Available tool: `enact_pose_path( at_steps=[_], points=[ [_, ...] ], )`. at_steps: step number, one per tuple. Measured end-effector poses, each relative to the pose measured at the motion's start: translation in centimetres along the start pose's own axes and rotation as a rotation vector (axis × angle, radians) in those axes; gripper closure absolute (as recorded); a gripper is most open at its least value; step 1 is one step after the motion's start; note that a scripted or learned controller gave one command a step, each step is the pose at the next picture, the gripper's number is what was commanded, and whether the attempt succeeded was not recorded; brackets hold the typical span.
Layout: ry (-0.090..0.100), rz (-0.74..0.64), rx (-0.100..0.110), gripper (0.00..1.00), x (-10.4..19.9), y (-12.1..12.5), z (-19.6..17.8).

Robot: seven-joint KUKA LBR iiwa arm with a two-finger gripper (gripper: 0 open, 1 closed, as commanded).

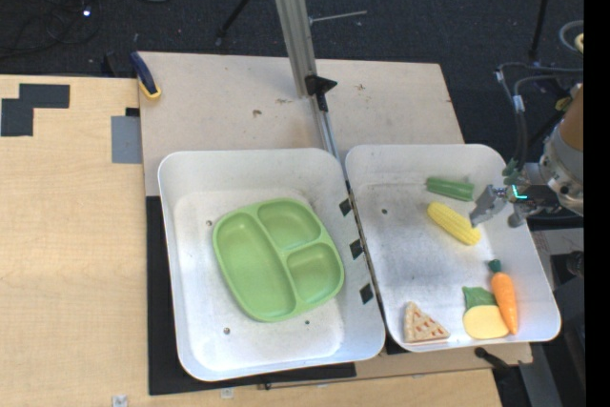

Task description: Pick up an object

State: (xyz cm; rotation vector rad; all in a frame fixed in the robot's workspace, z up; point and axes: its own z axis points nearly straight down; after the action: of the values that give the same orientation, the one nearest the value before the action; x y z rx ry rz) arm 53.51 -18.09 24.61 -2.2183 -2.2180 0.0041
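Note:
The right bin (pixel 400 248) holds several toy foods. A green pickle (pixel 450 189) lies near its far side, with a yellow corn cob (pixel 454 223) just in front of it. An orange carrot (pixel 504 298), a yellow and green piece (pixel 484 317) and a pizza wedge (pixel 423 324) lie along the near edge. My gripper (pixel 501 205) hangs over the bin's right side, just to the right of the corn and the pickle. Its fingers (pixel 485 205) are open with nothing between them.
The left bin (pixel 181 205) holds a green divided plate (pixel 278 257). A metal post (pixel 295 24) rises behind the two bins. The arm enters over the right bin's right rim. Black clips (pixel 354 248) join the bins at the middle.

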Motion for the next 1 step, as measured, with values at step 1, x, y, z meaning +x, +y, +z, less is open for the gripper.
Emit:
enact_pose_path(
  at_steps=[1],
  points=[
    [-0.001,0.000,-0.002,0.00,-0.01,0.06,-0.10]
  ],
)
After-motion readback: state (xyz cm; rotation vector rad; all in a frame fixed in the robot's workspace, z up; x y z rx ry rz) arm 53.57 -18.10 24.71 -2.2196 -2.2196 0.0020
